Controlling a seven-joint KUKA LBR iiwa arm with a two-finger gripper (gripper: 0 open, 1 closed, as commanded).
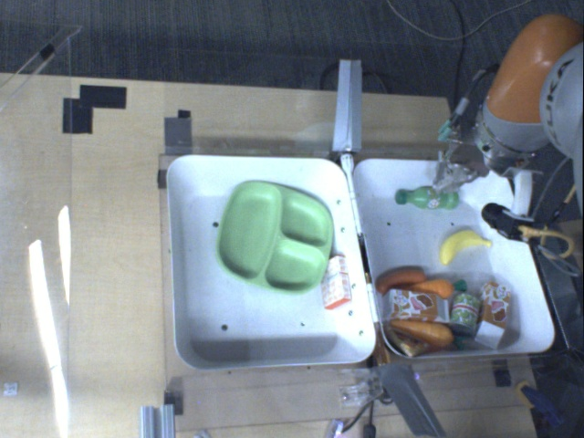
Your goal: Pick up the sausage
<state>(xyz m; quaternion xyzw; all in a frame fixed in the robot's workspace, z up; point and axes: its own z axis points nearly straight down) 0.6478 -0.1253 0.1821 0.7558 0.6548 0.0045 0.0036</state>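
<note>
Here we see the gripper (449, 177) over the right bin's (538, 331) far edge, above the green bottle (427, 198); we cannot tell its state. The sausage (401, 278) lies near the bin's front-left corner.

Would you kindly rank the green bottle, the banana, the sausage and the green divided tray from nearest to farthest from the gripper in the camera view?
From the gripper, at the right bin's far edge:
1. Green bottle, lying just below the gripper.
2. Banana, mid-right bin, toward the near side.
3. Sausage, at the right bin's near-left pile.
4. Green divided tray, over in the left bin.
</note>
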